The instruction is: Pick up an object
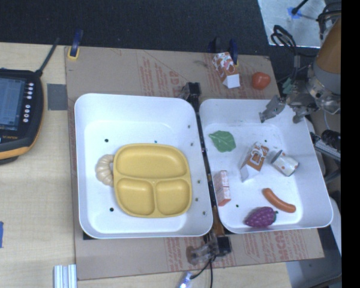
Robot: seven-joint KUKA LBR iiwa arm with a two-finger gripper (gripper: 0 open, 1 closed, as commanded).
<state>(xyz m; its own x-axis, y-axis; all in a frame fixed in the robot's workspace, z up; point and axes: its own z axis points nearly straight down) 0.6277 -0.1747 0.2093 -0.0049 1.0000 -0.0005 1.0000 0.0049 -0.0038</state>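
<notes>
My gripper [285, 113] hangs over the far right part of the right bin [312, 221], open, with nothing between its fingers. Below it in that bin lie a green leaf [222, 140], a small brown-and-white carton [255, 159], a grey-and-white cylinder [284, 162], an orange-red sausage [279, 200], a bunch of purple grapes [260, 217] and a pink-and-white packet [221, 187] by the left wall. The left bin [90, 119] holds a yellow divided plate [151, 179] with a beige ridged piece [104, 169] at its left edge.
Beyond the bins, on the cardboard, stand a small patterned carton [225, 68] and a red tomato-like thing [260, 80]. A teach pendant [9, 113] lies on the bench at far left. Black clamps [192, 90] sit between the bins.
</notes>
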